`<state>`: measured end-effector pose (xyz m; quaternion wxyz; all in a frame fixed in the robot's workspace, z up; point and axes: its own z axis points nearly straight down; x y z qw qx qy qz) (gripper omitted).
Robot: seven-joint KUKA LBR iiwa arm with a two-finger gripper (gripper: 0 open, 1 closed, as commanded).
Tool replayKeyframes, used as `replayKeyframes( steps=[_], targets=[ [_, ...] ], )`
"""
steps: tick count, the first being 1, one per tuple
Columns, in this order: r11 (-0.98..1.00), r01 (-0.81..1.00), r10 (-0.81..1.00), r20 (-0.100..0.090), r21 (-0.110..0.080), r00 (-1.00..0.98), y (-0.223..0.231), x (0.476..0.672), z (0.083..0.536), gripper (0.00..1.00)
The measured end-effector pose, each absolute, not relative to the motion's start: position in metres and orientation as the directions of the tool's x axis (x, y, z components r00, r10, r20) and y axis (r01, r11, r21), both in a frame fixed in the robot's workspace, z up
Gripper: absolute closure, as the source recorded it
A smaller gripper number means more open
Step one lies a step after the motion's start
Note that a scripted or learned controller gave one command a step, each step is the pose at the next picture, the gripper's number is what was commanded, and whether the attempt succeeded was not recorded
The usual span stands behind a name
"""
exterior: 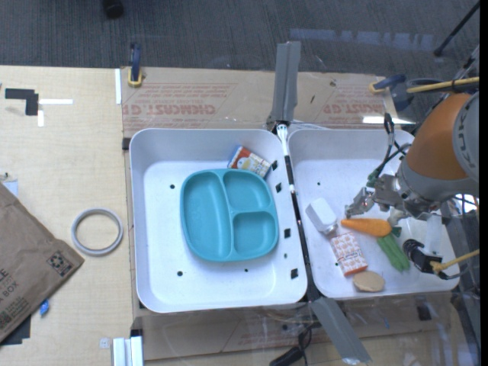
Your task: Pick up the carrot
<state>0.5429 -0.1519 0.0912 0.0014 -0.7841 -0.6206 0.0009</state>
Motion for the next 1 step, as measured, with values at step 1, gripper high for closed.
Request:
replayKeyframes(
  steps=[1],
  targets=[
    [-0.451, 0.892, 0.892, 0.0, -0.004, 0.451, -0.1589, 0.5, 0.0908, 0.0]
  ],
)
